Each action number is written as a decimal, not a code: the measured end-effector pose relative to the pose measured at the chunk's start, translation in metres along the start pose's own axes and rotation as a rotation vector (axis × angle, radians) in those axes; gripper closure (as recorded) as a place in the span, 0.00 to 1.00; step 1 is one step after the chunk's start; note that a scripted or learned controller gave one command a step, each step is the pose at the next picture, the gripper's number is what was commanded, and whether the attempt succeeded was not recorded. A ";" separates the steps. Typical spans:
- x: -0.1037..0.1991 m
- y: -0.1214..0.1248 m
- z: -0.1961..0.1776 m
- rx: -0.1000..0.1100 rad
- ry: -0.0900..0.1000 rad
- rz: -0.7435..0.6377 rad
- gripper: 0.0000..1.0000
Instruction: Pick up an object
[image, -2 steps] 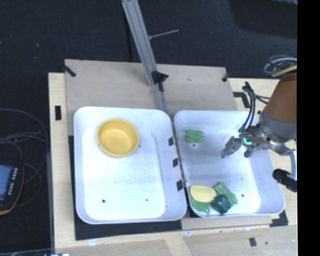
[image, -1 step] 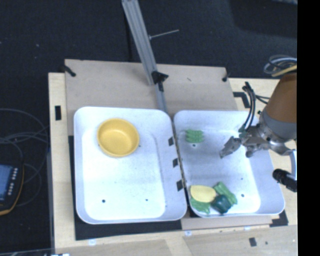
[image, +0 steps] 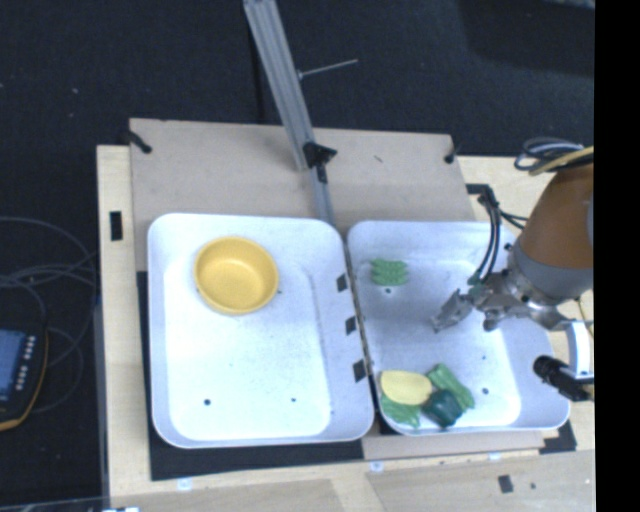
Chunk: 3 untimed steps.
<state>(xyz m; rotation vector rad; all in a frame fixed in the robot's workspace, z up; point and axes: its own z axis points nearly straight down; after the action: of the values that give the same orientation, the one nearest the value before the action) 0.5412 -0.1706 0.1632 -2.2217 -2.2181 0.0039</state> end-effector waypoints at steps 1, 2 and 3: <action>0.006 -0.004 0.059 0.001 0.001 -0.001 0.00; 0.006 -0.004 0.062 -0.004 0.000 -0.001 0.00; 0.006 -0.003 0.051 -0.007 0.000 0.000 1.00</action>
<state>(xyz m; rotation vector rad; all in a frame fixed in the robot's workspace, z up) 0.5377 -0.1649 0.1121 -2.2249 -2.2214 -0.0045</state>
